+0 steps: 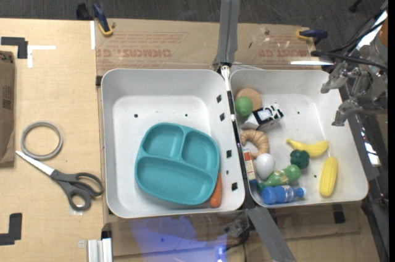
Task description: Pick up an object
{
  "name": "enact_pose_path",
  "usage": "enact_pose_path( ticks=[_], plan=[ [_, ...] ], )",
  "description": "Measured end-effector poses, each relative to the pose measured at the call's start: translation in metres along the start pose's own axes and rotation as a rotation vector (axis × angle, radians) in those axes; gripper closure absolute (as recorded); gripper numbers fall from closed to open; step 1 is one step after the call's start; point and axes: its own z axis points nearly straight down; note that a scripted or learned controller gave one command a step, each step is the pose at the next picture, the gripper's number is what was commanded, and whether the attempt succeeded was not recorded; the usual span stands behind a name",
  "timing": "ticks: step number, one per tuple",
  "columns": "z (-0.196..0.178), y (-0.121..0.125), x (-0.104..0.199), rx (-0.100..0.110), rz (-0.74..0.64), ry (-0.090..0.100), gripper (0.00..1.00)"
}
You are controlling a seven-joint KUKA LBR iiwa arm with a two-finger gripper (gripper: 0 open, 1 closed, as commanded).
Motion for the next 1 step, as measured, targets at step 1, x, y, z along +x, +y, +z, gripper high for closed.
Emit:
enact_pose_path(
  ticks=[1],
  plan=[
    [0.1297, -0.0028, 0.0249, 0.0, 0.076, 0.0, 0.0]
  ],
)
